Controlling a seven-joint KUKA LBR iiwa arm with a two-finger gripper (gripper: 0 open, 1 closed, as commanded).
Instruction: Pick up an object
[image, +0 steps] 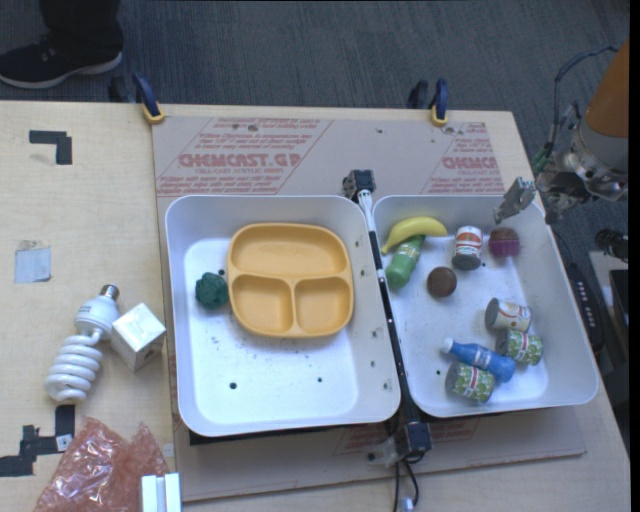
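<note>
Currently: gripper (518, 199) hovering over right bin's (570, 330) far edge.
Fingers looking spread, gripping nothing; purple ball (504, 241) lying nearest, probably being lined up for picking.

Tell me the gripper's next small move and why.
Probably move left and down toward the purple ball. The gripper hangs over the right bin's far right corner with nothing between its fingers, and that ball lies nearest, apart from the can.
</note>
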